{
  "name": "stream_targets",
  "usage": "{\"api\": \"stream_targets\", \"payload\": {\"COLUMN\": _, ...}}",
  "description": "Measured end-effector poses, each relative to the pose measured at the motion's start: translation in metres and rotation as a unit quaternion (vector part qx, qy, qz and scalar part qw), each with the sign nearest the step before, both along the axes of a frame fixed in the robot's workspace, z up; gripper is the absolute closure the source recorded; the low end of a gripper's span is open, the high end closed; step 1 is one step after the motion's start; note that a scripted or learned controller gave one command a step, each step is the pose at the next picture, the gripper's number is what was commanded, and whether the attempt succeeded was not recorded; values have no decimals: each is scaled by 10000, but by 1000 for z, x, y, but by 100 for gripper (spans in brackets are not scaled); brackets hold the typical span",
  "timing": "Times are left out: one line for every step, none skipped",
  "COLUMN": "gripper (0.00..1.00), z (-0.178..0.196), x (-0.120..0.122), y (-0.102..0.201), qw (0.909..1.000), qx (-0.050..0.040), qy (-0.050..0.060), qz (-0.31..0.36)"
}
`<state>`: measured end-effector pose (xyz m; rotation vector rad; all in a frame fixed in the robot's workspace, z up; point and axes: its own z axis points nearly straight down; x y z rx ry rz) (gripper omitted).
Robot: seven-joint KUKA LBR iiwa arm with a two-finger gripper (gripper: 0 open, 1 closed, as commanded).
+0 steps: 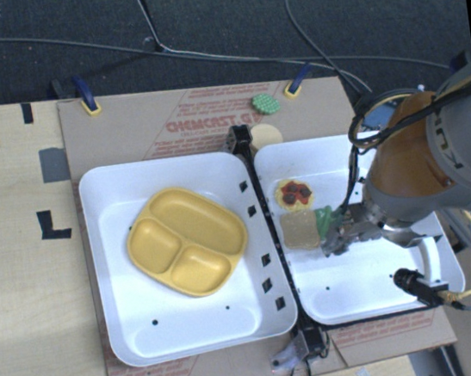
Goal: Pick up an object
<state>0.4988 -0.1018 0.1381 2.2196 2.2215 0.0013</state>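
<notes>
Objects worth picking sit in the right bin point(356, 300), so, going left to right, the left bin point(109, 244) matters little: it bears a yellow divided plate point(188, 240) lying flat, well apart from the arm. Between the bins runs a black divider point(266, 222). Just right of it, in the far-left part of the right bin, lies a small round piece with red on it point(294, 193). Nearer, a pale tan block point(299, 230) touches or overlaps a green object point(324, 217). The gripper point(340, 238) is low over that green object's right side, reaching in from the right under the grey arm point(428, 164).

Whether the tool is clenched or released I cannot tell, since its dark body hides the tips, and nothing shows clearly as held.

My judgement on the risks: the green object and tan block crowd together, so a closing tool may catch both, or nip only an edge and lose it on the lift. A push from the right may also slide both against the divider. Since the tips are hidden, an empty grasp could pass unnoticed
</notes>
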Motion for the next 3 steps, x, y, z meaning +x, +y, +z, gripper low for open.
{"api": "stream_targets", "payload": {"gripper": 100, "z": 42, "x": 2, "y": -2, "qw": 10000, "qx": -3, "qy": -8, "qz": 0}}
{"api": "stream_targets", "payload": {"gripper": 100, "z": 83, "x": 3, "y": -2, "qw": 10000, "qx": -3, "qy": -9, "qz": 2}}
{"api": "stream_targets", "payload": {"gripper": 100, "z": 80, "x": 12, "y": 42, "qw": 10000, "qx": 9, "qy": 16, "qz": 23}}
